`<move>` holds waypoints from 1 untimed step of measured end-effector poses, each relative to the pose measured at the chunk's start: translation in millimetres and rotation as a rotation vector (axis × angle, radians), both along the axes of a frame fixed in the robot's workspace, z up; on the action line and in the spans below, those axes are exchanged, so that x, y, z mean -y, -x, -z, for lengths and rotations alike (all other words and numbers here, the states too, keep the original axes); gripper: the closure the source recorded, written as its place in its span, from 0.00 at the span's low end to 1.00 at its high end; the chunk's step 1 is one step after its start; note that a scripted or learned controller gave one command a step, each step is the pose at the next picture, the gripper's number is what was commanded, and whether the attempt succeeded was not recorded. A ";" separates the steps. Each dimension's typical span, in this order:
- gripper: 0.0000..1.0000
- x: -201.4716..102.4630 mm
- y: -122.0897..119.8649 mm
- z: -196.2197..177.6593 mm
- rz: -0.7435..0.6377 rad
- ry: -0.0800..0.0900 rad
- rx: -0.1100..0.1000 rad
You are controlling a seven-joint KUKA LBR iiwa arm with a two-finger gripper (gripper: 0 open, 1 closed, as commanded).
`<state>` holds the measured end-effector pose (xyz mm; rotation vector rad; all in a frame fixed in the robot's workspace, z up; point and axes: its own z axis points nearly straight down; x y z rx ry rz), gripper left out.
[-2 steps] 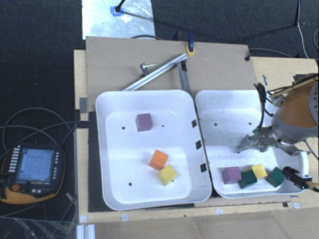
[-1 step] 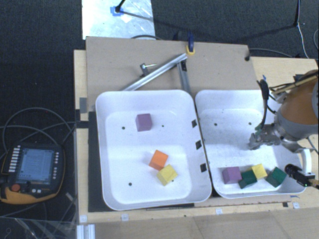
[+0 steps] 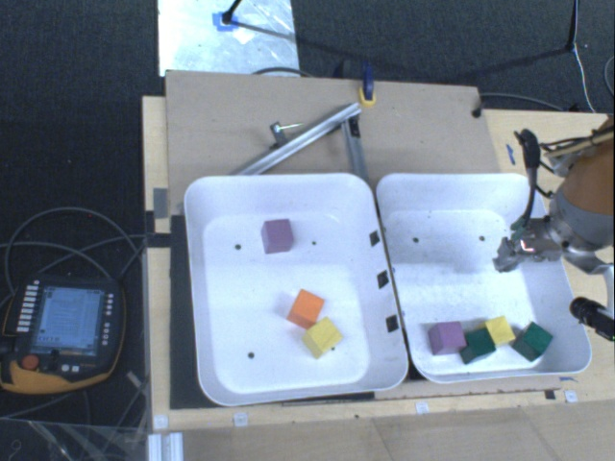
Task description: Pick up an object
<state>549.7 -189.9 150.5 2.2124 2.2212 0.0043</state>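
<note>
Four small cubes along right bin (image 3: 577, 358) near edge: purple cube (image 3: 446, 336), dark green cube (image 3: 477, 345), yellow cube (image 3: 500, 329), green cube (image 3: 532, 340). Gripper (image 3: 514, 251) above, right side; jaws' state unclear, nothing seen held.

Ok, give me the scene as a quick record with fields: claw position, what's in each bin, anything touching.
claw: over the right bin's right side, above the blocks, nothing seen in it
left bin: purple block, orange block, yellow block
right bin: purple cube, dark green cube, yellow cube, green cube
contacts: orange and yellow blocks touch; right bin's four sit in a tight row along the near wall
</note>
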 end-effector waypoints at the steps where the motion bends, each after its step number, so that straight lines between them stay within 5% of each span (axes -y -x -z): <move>1: 1.00 0.6 -1.9 -54.3 -0.001 0.000 0.001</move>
